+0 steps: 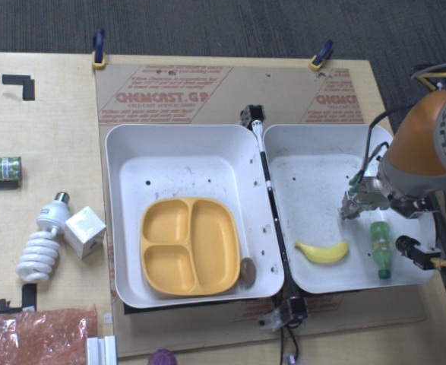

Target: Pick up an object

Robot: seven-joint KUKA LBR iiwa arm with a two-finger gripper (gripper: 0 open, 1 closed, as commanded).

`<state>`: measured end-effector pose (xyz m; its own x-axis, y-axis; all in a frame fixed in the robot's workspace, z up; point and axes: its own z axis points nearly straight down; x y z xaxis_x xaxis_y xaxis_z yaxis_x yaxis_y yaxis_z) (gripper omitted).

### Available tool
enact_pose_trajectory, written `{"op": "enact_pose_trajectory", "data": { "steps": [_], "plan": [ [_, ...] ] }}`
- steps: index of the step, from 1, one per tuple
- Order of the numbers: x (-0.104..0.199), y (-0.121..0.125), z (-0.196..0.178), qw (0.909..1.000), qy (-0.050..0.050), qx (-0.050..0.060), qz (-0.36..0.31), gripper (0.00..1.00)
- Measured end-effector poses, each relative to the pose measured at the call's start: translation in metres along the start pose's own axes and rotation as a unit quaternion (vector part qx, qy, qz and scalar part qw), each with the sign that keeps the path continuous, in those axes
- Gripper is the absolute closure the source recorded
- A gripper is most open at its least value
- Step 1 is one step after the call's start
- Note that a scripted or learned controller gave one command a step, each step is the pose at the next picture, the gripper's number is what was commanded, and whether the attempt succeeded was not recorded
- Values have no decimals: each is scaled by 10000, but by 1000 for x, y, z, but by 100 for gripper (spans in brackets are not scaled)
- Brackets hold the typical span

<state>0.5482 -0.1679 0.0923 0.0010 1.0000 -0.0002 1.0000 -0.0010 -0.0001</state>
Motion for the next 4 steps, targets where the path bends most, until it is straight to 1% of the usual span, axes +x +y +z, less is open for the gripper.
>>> {"op": "enact_pose_trajectory", "data": {
  "steps": [1,2,3,4],
  "plan": [
    [-12,-30,0,10000,0,-2,3,100],
    [3,-29,0,10000,1,-5,-7,100],
    [-2,39,-1,10000,-6,-6,-19,100],
    [-3,-5,0,10000,-2,-1,0,100]
  ]
}}
